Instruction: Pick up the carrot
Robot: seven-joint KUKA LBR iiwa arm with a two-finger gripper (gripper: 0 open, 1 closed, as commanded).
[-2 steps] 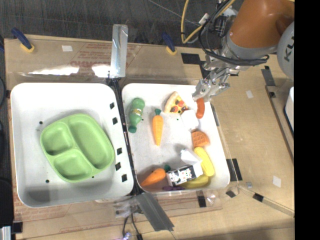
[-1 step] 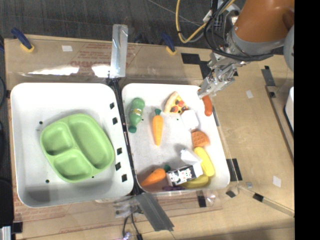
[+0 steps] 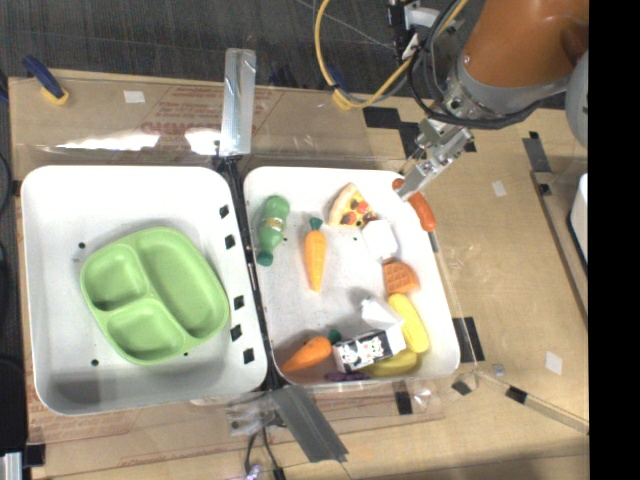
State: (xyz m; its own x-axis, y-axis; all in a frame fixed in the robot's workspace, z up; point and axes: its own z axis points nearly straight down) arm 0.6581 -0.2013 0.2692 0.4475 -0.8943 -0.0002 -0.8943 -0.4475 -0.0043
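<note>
bench: flat tan cardboard-covered bench top (image 3: 500, 258)
left half: shallow white plastic bin (image 3: 50, 268)
right half: second shallow white plastic bin (image 3: 290, 298), touching the first
far-left corner: blue clip (image 3: 45, 80)

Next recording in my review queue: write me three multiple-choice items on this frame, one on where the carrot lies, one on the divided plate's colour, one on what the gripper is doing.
1. Where does the carrot lie?
A. in the right bin
B. on the green plate
C. on the bare bench

2. What colour is the divided plate?
A. red
B. green
C. blue

3. What is the state of the gripper?
A. grasping the carrot
B. resting on the plate
C. at the right bin's far right rim, away from the carrot

Answers: 1 A, it lies on the right bin floor beside the green bottle. 2 B, it is light green. 3 C, the carrot lies apart from it.
</note>
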